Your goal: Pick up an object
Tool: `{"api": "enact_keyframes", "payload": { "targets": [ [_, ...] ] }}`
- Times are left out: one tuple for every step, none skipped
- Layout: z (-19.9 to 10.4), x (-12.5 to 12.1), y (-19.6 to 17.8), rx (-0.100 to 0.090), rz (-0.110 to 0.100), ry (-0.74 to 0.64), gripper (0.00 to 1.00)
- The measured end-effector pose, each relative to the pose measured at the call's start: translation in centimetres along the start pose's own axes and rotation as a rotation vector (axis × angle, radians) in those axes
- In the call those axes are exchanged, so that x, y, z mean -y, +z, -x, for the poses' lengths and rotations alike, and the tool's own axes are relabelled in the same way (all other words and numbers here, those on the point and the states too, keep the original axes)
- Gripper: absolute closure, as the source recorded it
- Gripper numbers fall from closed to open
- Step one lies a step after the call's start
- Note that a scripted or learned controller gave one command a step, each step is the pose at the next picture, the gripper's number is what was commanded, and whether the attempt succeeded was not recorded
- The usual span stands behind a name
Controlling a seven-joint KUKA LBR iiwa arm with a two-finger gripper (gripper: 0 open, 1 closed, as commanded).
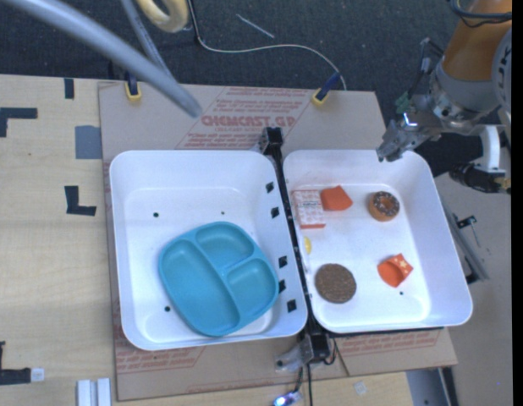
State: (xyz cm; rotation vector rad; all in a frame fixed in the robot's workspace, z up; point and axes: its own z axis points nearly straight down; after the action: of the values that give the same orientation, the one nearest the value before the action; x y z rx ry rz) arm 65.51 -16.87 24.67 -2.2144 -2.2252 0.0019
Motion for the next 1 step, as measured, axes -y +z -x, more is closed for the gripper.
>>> {"api": "enact_keyframes", "payload": {
  "targets": [
    [-4.96, 0.37, 1.37, 0.001, 0.0, 0.001, 1.0]
  ]
}}
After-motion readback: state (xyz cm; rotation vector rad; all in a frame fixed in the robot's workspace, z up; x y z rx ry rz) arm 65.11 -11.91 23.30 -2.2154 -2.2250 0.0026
